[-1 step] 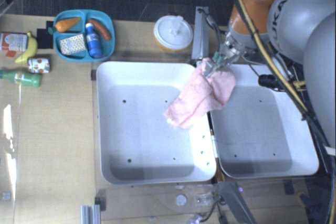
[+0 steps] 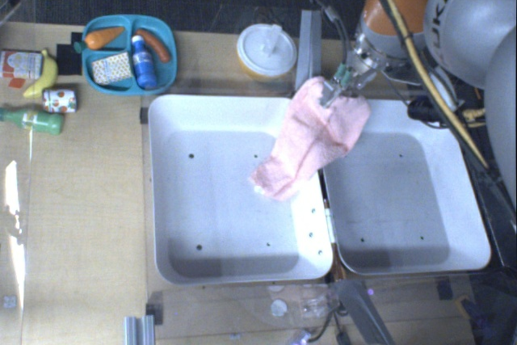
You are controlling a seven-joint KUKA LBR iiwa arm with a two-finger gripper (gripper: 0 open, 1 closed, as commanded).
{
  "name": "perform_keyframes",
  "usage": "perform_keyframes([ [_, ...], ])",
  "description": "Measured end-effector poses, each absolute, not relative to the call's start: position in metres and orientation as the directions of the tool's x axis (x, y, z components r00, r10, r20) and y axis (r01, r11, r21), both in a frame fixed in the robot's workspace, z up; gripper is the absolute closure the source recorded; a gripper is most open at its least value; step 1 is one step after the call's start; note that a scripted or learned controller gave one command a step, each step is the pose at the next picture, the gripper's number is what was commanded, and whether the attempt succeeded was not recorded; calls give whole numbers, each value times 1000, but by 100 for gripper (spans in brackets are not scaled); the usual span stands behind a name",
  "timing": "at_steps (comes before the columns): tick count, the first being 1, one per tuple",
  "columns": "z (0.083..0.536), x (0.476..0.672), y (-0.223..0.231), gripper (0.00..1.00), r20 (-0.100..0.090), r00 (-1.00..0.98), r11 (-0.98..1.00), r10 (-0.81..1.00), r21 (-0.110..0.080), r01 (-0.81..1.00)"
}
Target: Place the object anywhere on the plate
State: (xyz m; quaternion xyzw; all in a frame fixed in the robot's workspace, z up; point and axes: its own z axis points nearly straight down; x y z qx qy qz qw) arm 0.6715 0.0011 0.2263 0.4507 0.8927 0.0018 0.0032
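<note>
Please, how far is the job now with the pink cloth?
Done: the claw has gripped the pink cloth by its top edge and lifted it. In hand: the cloth hangs from the claw over the divide between the left bin and right bin. Left: putting it down on a plate; I cannot pick out one for certain.

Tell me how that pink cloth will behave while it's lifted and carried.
Probably floppy: the pink cloth hangs from the claw in loose folds, its lower end trailing toward the left bin. Likely light for its size, since one pinched corner seems to hold it. It may swing or drag across the divider between the bins.
</note>
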Motion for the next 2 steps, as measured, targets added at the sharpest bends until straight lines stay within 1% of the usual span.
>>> perform_keyframes([
  [1,234,636,38,100,-4,-861,861,508,4,508],
  [2,242,611,79,100,-5,-991,991,132,3,132],
])
